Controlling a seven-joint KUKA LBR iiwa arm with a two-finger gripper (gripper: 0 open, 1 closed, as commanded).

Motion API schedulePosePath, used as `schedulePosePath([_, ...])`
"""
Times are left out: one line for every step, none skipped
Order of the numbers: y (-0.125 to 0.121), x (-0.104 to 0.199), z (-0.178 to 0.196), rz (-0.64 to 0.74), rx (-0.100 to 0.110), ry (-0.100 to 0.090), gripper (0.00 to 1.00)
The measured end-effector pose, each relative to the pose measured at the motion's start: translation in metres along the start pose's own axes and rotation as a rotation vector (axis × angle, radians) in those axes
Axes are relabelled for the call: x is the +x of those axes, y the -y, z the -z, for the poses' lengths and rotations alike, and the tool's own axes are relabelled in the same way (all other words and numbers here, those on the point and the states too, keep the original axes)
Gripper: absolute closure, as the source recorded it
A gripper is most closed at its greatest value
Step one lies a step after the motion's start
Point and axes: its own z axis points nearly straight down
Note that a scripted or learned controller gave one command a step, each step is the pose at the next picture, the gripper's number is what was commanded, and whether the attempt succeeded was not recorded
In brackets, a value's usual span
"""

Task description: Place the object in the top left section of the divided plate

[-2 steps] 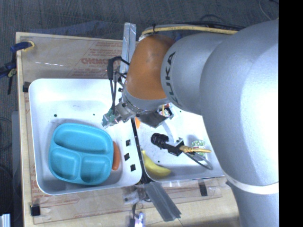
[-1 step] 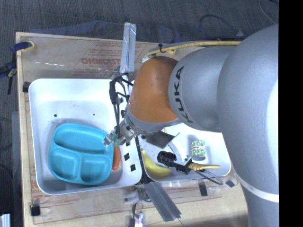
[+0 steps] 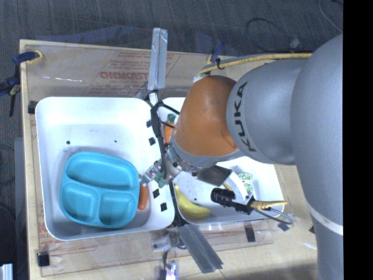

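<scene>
Since the arm's orange band hangs over the seam between the two bins, the gripper [image 3: 156, 175] sits beside a slim orange, carrot-like object [image 3: 143, 196] lying against the left bin's [image 3: 87, 112] right wall, just beside the blue divided plate [image 3: 100, 188]; I cannot tell its grip. A banana [image 3: 192, 207] lies in the right bin [image 3: 271, 182].

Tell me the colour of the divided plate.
Light blue, clearest in the camera view: divided plate.
</scene>
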Motion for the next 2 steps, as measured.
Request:
schedulePosePath([-0.056,-0.023,0.001,-0.239,-0.003,0.002,1.00])
schedulePosePath([0.002,-0.006,0.020,-0.179,-0.002,0.001,1.00])
